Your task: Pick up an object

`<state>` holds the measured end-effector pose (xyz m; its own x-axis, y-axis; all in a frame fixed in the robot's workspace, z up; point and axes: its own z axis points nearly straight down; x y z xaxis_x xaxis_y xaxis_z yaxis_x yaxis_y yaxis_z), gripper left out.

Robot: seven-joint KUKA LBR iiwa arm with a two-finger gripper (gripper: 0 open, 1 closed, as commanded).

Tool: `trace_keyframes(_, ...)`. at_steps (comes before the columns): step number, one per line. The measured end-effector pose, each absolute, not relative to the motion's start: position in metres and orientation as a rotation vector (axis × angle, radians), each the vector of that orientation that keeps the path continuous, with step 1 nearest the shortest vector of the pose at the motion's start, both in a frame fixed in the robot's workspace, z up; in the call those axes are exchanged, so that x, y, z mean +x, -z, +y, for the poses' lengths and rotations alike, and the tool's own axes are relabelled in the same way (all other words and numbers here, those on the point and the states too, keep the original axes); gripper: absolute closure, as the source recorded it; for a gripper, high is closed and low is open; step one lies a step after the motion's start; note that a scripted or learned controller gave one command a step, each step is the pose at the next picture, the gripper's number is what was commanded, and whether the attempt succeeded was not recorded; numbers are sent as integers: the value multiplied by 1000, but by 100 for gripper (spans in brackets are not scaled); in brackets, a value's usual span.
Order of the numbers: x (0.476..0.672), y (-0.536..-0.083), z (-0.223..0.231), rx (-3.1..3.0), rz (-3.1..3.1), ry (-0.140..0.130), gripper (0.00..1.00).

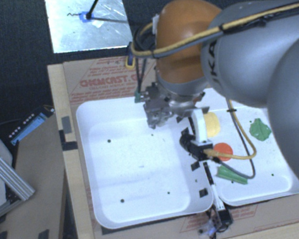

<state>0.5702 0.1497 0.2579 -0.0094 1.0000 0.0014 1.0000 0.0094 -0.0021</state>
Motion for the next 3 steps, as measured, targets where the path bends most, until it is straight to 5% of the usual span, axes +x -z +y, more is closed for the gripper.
trace_keyframes(1,575,-195,207,-2213,-2228,1,100)
trace_keyframes(2,557,-169,236,-2214,-2227,-2,100)
trace_keyframes(3,583,-274,150,-2235,-2220,13,100)
